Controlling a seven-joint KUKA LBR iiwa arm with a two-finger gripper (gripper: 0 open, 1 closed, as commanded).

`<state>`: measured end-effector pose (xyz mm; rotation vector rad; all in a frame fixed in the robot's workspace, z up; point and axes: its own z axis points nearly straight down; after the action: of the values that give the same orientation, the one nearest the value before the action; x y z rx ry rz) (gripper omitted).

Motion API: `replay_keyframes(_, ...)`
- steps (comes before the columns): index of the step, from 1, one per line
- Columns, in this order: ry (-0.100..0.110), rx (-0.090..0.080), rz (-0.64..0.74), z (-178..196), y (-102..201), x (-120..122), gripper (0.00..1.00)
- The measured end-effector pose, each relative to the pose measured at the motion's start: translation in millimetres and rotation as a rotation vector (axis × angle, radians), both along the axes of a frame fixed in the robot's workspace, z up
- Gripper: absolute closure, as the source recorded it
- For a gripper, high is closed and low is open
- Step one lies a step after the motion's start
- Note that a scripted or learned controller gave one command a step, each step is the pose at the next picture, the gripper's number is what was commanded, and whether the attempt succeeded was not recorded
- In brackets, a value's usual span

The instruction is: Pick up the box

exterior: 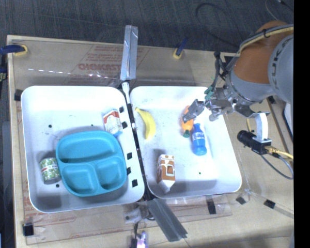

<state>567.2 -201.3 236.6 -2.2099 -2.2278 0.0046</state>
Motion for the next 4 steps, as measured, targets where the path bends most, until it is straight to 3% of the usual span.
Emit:
replay_keyframes(1,0.002,0.001,0.006,10,1,1,1.0)
replay_keyframes(2,-0.003,-0.002,-0.317,80,-10,-31,1.0)
replay_keyframes(3,0.0,-0.001,-0.583,118,-1,-90,1.0)
replay_keyframes(4,-0.001,-0.002,-0.616,164,68,-53,1.0)
